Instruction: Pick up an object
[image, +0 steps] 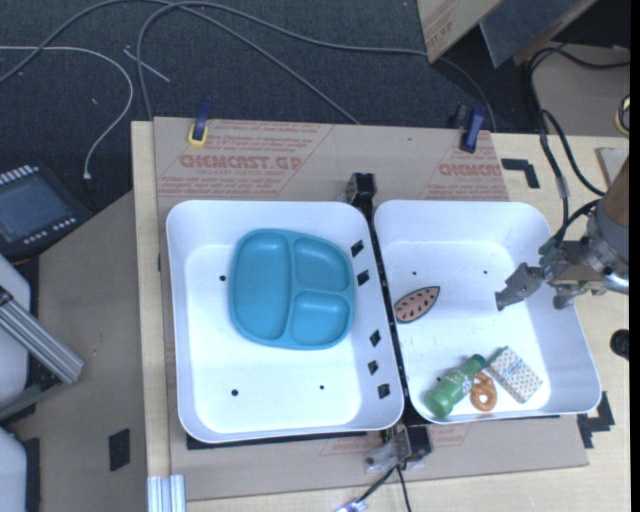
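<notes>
Your right bin (560, 290) has four things in it. The brown leaf-shaped piece (416, 304) lies near the bin's left wall, mid-frame, long axis running left-low to right-high, pointed tip toward the upper right. The green bottle (456, 386) lies on its side at the bin's lower edge, long axis tilted, one end at the lower left and the other at the upper right. A pretzel (484, 393) touches the bottle's right side. A small patterned white box (517, 374) sits just right of the pretzel, turned on a diagonal.

Your gripper (519, 286) is at the right of the frame, over the right bin's middle-right, dark fingers pointing left and slightly down. Nothing sits between them; I cannot tell whether they are spread or closed. The leaf piece lies left of the fingers, apart from them. The bottle, pretzel and box lie below them in the frame, also apart.

The arm (610, 235) comes in from the right edge, wrist roughly level.

The left bin (200, 330) holds a blue divided plate (292, 288), upper middle. Both bins rest on the worktop (160, 180).
</notes>
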